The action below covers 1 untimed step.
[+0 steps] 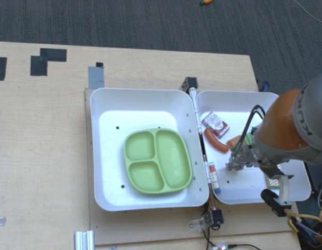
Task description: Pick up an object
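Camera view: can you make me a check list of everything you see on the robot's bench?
Surface: light wooden bench with two white bins, left bin and right bin.
Job's things: hot dog, small red-and-white packet, marker pen in right bin.
Clutter: green divided plate in left bin.
Grippers: gripper low over right bin, beside hot dog.
Cables: black cable on arm.
Surroundings: dark carpet; small orange thing on it.

Glossy white plastic bins (98,155) on a matt pale wood bench (41,155).
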Available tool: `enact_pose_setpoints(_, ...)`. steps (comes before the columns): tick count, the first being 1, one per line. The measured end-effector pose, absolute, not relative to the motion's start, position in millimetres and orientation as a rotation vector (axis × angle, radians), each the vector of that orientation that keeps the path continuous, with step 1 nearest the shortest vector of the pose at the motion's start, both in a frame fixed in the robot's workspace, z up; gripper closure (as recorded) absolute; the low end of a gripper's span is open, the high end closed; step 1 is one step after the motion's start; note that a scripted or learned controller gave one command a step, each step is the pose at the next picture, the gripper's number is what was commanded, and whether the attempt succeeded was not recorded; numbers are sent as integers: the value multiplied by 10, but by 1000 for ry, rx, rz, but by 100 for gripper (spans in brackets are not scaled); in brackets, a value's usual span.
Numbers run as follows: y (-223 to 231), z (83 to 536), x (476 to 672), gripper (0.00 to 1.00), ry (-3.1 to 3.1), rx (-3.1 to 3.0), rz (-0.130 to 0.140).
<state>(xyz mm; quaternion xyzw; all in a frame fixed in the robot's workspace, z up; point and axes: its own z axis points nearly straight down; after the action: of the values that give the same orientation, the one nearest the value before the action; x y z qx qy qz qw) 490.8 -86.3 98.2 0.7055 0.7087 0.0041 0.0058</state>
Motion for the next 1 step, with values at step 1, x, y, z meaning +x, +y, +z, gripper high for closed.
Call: enact_pose_setpoints(1,-862,981,4907,0,2218,2209,13)
